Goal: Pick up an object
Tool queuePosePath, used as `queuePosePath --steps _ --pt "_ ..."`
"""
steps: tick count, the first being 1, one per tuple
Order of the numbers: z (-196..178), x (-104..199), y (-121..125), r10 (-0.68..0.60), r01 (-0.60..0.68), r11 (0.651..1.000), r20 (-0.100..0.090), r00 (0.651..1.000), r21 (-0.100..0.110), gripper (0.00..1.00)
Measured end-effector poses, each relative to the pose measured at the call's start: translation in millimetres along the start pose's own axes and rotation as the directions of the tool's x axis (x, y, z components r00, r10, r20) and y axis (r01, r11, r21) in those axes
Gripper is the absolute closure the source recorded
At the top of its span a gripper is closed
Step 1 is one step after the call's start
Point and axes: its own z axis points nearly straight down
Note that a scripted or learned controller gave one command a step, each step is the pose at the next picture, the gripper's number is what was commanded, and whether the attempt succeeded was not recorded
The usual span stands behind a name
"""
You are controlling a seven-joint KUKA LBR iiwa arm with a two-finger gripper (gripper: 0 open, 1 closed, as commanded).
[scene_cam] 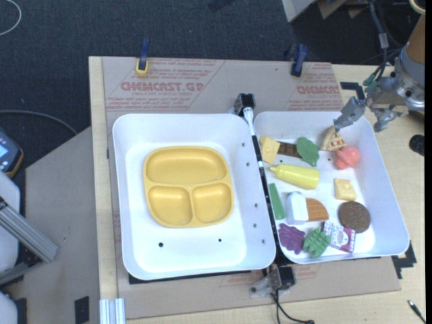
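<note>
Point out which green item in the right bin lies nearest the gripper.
The green leafy piece near the bin's top, beside the brown bar. The green strip and the green piece by the purple grapes lie farther from the gripper.

In the right bin lay small toy foods: a yellow bottle [297, 175], a pink ball [347, 156], a brown disc [354, 217].

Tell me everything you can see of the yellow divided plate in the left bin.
The yellow divided plate is a rounded-rectangle tray that looks like matte plastic, with three compartments: one wide one along the far side and two smaller ones side by side nearer the camera. It lies flat and upright on the floor of the left white bin, roughly centred, with nothing visible in its compartments. It touches nothing but the bin floor. The gripper is away over the right bin.
</note>
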Motion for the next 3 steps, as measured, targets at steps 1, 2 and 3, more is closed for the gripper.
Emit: queuePosePath --steps 1,2,3 --pt "-7.7 0.4 1.9 -0.003 0.003 1.0 0.002 1.0 -0.013 0.0" --pt "39.8 -6.0 -3.5 -0.002 0.002 1.0 0.002 1.0 -0.008 0.0" --pt "92.8 -4.5 7.5 -0.004 0.004 1.0 0.002 1.0 -0.01 0.0"
